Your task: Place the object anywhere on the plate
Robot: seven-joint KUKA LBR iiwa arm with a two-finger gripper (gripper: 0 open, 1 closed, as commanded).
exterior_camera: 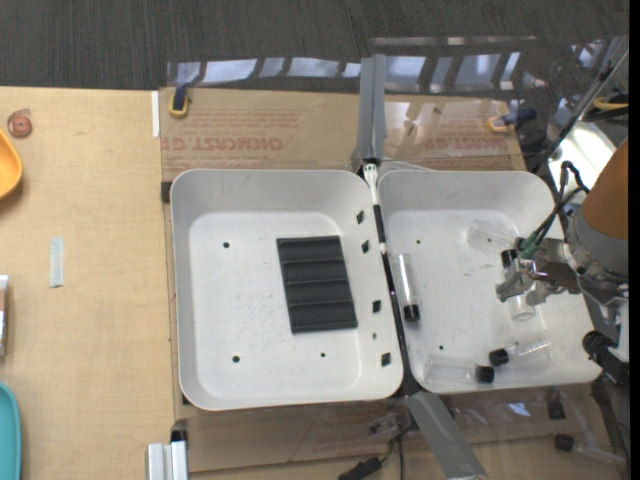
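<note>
The plate (pixel 316 283) is a black ridged rectangle lying flat in the middle of the left bin (pixel 200 268). Several clear plastic tubes with black caps lie in the right bin (pixel 450 193). One tube (pixel 406 288) rests along that bin's left wall, and another tube (pixel 518 352) lies near the front right. A third tube (pixel 456 373) sits against the front wall. A faint clear piece (pixel 489 234) lies farther back. My gripper (pixel 518 286) hangs low over the right bin's right side, just above a clear tube (pixel 523 311).
The two bins meet at a central divider (pixel 378 248) with black clips. Cardboard (pixel 260 133) lies under and behind them. The wooden bench top (pixel 80 268) stretches to the left, with an orange dish (pixel 6 168) and a teal dish (pixel 6 433) at its edge.
</note>
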